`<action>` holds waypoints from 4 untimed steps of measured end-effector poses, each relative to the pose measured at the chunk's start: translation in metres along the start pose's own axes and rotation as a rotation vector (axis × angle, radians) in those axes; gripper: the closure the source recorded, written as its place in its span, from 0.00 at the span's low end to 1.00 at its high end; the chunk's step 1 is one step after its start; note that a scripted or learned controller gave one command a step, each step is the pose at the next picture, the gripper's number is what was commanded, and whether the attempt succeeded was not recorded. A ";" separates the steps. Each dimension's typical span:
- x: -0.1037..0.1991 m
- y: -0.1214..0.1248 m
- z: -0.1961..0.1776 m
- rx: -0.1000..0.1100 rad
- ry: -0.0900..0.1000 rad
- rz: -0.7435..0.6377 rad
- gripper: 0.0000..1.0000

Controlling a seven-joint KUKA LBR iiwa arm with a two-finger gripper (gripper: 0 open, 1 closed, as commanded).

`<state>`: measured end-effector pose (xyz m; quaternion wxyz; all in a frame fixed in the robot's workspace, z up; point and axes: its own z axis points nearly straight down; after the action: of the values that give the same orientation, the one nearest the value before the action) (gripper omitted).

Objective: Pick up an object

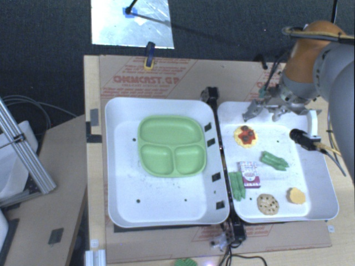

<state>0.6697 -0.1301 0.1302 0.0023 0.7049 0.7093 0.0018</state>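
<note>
The right bin [319, 176] holds several toy foods. A small round pizza [245, 136] lies near its top. Below it are a green pickle-like piece [274, 160], a small purple and white box [249, 173], a green bean pod [237, 184], a chocolate-chip cookie [268, 204] and an orange chunk [297, 195]. My gripper [262, 114] hangs over the bin's top edge, just above and right of the pizza. Its two grey fingers are spread apart with nothing between them.
The left bin [119, 165] bears a green divided plate [171, 146]. A black part of the arm [302, 138] juts out over the right bin's right side. A central divider with black clips [217, 148] separates the bins.
</note>
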 end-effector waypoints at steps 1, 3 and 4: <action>0.003 0.000 0.004 0.002 -0.001 0.000 0.00; -0.008 0.000 0.046 0.000 0.000 0.007 0.00; -0.003 0.000 0.002 -0.001 0.000 0.002 0.00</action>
<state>0.6701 -0.1333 0.1286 0.0024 0.7057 0.7085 0.0020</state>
